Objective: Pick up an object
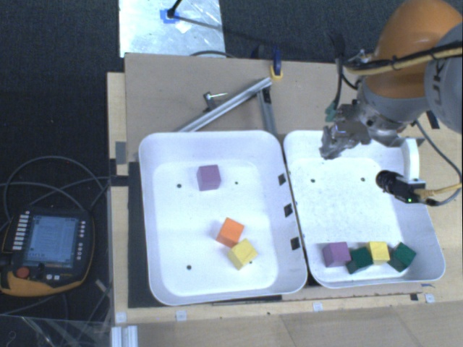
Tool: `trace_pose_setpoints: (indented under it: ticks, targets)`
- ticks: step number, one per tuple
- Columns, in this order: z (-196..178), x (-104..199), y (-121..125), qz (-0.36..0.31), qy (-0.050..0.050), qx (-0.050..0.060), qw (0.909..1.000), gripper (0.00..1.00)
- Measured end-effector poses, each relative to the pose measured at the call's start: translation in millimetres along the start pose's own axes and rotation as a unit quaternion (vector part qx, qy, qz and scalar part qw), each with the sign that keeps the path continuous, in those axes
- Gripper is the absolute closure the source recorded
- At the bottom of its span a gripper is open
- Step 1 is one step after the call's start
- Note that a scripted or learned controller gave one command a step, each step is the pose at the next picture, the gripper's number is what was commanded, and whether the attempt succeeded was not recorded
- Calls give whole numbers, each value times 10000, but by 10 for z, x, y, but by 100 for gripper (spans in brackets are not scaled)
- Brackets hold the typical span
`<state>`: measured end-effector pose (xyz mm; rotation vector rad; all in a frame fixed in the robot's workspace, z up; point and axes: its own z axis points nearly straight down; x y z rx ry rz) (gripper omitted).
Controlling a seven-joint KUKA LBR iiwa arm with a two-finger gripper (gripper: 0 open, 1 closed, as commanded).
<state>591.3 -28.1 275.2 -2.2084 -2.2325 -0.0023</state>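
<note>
The claw (334,144) hangs over the right bin (362,194) near its 11 o'clock corner, with nothing visible between its fingers, though how far apart they stand I cannot tell; along that bin's 6 o'clock edge sit a purple cube (336,253), a dark green cube (359,259), a yellow cube (379,251) and another green cube (402,255). The left bin (166,194) holds a purple block (208,177) toward 12 o'clock, with an orange block (230,231) touching a yellow block (243,253) toward 5 o'clock.

Single fixed overhead camera, slanted down on both white bins (289,157), arm (412,49) from right.
</note>
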Motion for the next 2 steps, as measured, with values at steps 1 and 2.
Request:
trace_pose_setpoints:
  ticks: [1, 2]
  targets:
    - [20, 552, -118, -1, 4, 1, 10000, 100]
    - [156, 936, -339, 6, 0, 7, 10000, 100]
